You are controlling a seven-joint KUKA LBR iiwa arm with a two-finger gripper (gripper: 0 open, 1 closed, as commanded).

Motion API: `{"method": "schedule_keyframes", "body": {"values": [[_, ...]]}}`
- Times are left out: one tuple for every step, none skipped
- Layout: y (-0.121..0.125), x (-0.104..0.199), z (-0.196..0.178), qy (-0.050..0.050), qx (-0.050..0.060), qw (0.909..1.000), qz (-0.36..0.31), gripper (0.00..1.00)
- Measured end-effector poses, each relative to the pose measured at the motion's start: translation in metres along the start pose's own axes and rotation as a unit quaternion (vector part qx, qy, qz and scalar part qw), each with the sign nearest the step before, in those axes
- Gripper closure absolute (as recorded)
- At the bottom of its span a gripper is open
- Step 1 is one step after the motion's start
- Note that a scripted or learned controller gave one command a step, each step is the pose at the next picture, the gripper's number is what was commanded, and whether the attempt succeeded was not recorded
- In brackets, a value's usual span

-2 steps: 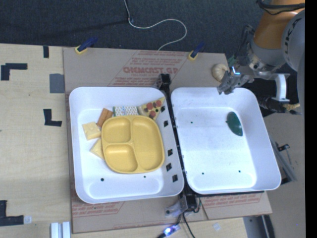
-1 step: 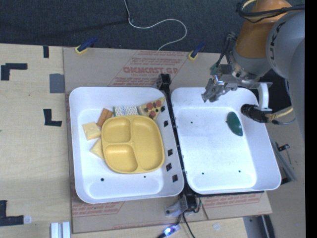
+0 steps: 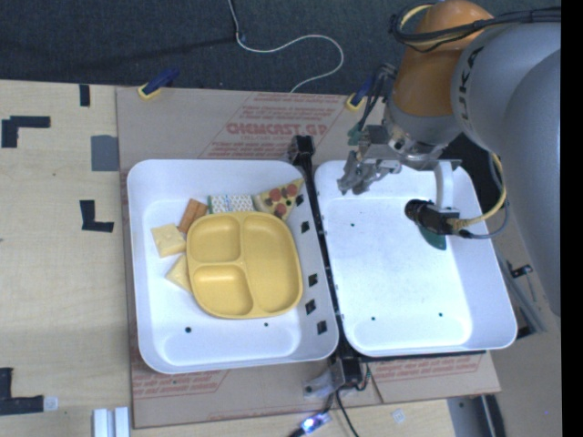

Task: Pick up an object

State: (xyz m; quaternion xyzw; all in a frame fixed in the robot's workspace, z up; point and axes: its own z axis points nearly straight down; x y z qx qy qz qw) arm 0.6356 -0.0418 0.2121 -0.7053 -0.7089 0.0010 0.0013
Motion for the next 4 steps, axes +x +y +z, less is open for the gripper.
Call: {"method": "schedule_keyframes", "body": {"values": [[-0.015,0.057,0.005,0.000,0.000,1.0000,-0.001,1.00],[-0.029,0.107,0.000,0.000,0.000,1.0000,-0.001,1.00],[-0.031,0.107,-0.002,0.000,0.000,1.0000,0.001,1.00],[-0.036,0.103,-0.018,0.000,-0.001,1.0000,0.002,1.00]]}}
